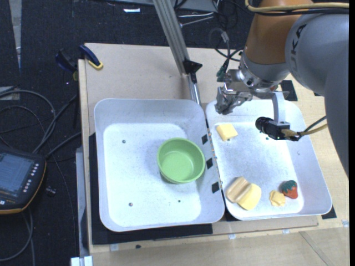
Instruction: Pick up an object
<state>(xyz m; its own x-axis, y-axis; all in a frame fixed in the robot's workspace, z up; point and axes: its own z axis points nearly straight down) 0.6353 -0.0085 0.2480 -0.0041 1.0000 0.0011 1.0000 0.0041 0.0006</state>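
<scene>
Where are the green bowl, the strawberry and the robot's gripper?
green bowl (180, 160): camera view, inside bottom of the bowl.
strawberry (289, 189): camera view, its red body.
gripper (226, 106): camera view, its lower tip.

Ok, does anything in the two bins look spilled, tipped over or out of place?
Nothing stands out. The green bowl sits upright in the left bin; the small food pieces lie loose in the right bin, unspilled.
</scene>
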